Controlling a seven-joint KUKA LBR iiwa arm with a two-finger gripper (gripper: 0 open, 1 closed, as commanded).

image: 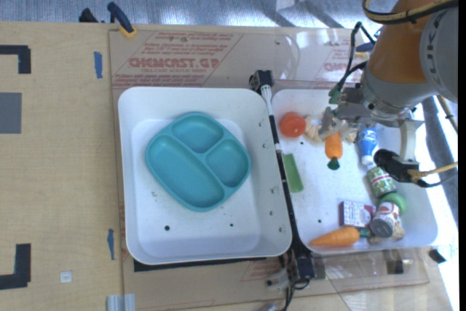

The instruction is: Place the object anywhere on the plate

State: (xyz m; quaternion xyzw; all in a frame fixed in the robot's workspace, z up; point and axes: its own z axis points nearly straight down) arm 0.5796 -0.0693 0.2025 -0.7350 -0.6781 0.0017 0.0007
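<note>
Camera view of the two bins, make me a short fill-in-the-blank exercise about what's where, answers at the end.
1. The teal plate has ___ compartments.
2. The plate lies in the ___ bin.
3. The green stick lies in the right bin, near the edge that faces the ___ bin.
4. The carrot near the right bin's front edge is coloured ___.

Answers: three; left; left; orange

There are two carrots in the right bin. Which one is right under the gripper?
The small upright-looking carrot near the bin's top, just below the gripper. The other carrot lies on its side at the bin's bottom edge, far from the arm.
</note>
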